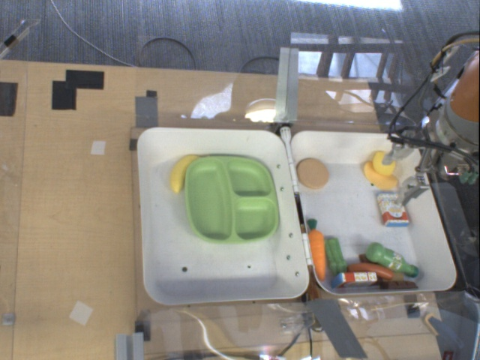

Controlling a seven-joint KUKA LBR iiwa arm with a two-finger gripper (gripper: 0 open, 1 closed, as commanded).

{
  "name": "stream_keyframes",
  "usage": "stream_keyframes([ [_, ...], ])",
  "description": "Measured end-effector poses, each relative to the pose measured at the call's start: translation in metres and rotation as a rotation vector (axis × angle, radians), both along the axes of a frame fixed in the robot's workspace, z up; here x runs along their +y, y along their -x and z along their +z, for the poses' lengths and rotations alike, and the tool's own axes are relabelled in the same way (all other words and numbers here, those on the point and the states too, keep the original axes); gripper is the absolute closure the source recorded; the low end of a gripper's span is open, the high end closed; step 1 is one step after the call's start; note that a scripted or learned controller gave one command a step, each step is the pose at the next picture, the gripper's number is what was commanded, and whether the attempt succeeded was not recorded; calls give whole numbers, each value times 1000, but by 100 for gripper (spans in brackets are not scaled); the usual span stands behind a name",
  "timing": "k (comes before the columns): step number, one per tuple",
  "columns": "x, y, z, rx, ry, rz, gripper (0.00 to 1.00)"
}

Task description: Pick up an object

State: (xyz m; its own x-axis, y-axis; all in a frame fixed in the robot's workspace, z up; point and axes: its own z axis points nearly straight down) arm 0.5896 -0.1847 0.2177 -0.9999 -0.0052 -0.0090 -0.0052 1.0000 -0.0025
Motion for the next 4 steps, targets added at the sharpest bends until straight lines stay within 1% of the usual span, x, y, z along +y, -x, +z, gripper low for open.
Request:
stream_keyframes([
  [1, -21, -38, -126, -7, 1, -6, 0],
  [2, -20, -7, -129, -3, -1, -66, 0],
  [3, -19, -12, -113, -19, 3, -58, 100],
  [4, -18, -12, -114, -18, 2, -57, 0],
])
